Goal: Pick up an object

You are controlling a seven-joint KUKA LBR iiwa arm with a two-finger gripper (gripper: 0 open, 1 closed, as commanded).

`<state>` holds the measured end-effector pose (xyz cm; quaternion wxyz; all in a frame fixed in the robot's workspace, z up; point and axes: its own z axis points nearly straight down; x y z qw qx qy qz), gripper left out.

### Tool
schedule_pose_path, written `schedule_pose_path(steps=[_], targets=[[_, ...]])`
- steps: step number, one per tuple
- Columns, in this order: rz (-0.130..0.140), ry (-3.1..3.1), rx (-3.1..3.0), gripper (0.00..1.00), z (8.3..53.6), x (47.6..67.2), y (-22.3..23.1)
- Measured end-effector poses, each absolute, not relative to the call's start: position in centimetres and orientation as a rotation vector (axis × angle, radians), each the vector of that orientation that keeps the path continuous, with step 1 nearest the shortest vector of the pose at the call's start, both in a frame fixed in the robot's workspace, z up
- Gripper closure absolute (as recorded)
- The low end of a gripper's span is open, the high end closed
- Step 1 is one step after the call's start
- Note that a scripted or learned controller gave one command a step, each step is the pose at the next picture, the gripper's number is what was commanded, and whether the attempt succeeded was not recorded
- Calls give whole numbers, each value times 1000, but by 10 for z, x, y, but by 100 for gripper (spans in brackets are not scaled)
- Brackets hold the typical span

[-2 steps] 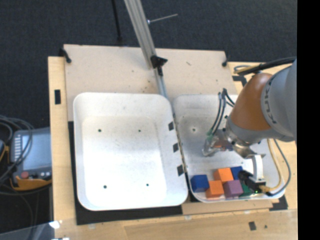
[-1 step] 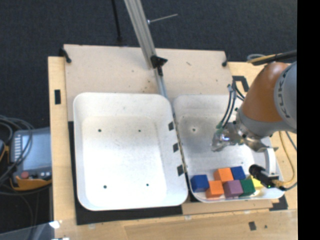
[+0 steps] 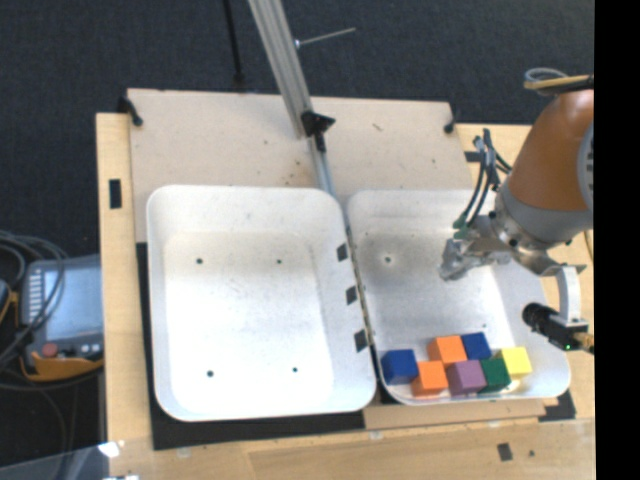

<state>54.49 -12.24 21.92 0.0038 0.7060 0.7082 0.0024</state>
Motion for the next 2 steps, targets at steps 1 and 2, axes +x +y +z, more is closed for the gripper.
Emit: schedule_pose_path(steps=[1, 2], targets=[[-1, 2225, 2214, 100, 217, 545, -124], [1, 2229, 2214, 100, 213, 540, -66]])
